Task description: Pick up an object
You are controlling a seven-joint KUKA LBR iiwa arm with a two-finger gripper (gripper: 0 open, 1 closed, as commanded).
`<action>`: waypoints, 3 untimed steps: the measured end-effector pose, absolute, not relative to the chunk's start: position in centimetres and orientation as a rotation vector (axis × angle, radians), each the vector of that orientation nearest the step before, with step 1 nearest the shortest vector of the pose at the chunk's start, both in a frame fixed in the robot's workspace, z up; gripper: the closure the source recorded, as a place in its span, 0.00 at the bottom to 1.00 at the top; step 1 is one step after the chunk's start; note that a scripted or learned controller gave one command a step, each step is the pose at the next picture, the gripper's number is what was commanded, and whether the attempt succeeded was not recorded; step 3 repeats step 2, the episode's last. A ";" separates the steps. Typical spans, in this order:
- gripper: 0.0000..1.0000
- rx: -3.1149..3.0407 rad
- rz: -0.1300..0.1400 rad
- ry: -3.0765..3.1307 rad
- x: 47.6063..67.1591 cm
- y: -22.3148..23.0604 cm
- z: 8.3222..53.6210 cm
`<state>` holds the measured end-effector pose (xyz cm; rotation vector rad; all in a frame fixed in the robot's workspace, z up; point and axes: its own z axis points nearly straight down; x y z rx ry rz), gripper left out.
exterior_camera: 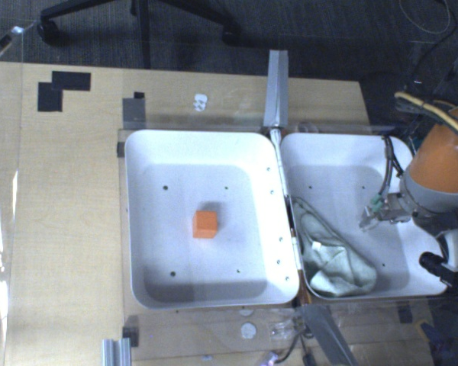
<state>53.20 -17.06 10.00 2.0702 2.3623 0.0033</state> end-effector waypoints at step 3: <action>1.00 2.637 -0.005 1.710 54.8 -14.7 18.1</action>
